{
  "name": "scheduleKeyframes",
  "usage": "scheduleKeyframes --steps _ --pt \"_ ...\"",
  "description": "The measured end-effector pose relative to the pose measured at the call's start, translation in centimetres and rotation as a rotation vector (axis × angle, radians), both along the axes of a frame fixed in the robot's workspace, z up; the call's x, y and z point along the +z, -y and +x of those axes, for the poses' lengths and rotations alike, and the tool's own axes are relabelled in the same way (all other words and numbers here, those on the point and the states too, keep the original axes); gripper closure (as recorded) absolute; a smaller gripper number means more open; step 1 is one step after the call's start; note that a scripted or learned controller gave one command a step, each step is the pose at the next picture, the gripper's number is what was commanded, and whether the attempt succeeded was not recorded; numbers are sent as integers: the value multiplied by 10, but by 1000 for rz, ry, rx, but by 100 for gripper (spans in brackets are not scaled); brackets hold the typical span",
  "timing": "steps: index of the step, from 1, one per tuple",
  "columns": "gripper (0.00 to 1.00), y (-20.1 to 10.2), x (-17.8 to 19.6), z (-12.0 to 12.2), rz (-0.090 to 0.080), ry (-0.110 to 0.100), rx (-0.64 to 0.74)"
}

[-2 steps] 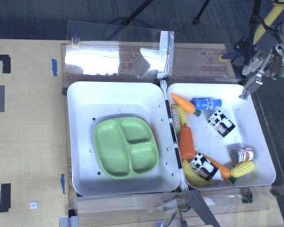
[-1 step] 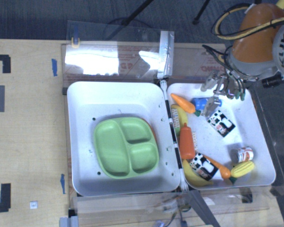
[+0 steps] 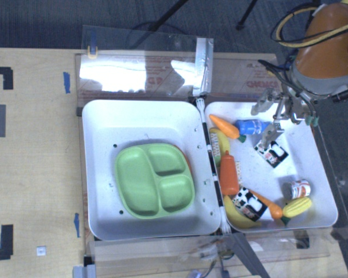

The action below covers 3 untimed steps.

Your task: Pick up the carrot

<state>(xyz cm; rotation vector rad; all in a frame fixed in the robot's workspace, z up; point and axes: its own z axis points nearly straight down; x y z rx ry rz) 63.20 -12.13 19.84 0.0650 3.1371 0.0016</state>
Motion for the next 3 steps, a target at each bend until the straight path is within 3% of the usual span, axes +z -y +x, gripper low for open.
scheduleKeyframes --steps 1,2,3 --pt "0 -23 -30 24 -1 5 178" --pt "0 -22 -30 24 -1 5 177" --pt "0 -51 -12 14 -1 2 254"
